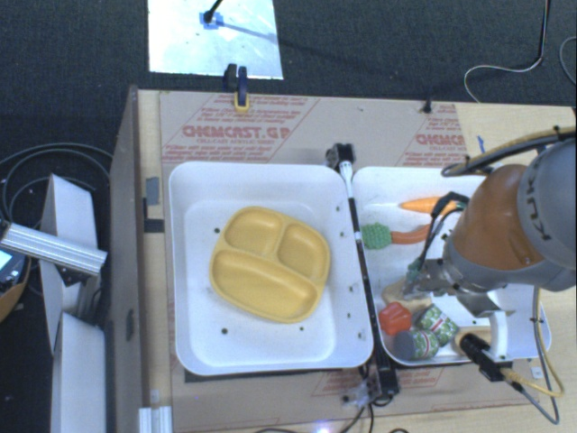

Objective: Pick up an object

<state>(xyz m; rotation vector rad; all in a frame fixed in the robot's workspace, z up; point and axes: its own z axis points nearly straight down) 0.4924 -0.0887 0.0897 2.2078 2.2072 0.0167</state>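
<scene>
The right bin [379, 188] holds several small objects. An orange carrot [422, 206] lies at its far side, with a green-topped orange piece [388, 236] just nearer. At the front sit a red piece [395, 317], a grey round piece [403, 343] and a green-and-white can [436, 326]. A tan flat item [397, 291] lies by the arm's wrist. The gripper [416, 280] reaches down from the arm's orange-banded wrist [491, 219] into the bin's middle, above the tan item; its fingers are hidden from this angle.
The left bin [194, 197] holds a yellow divided plate [269, 262]. A black divider clip [342, 157] sits between the bins at the back. Cables and a grey box lie left of the bench.
</scene>
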